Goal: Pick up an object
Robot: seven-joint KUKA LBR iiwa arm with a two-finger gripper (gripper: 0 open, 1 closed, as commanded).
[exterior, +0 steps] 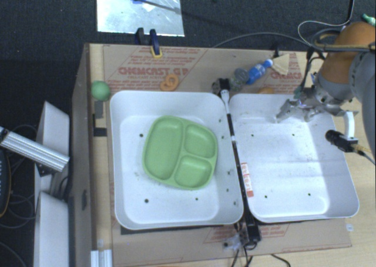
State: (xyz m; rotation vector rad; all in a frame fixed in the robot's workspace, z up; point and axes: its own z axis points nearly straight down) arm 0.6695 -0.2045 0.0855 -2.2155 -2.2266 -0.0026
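Note:
A light green divided plate (179,152) lies flat in the middle of the left bin (120,160). My gripper (292,109) hangs over the back right part of the right bin (294,166), far from the plate and to its right. The grey arm with its orange band (346,42) comes in from the upper right. Nothing shows in the gripper.
Behind the bins on the cardboard lie a blue bottle (257,72), an orange ring-shaped piece (169,82) and a green ball (100,90). A black cable end (339,140) hangs over the right bin's right side. A metal sheet (140,2) lies on the floor behind.

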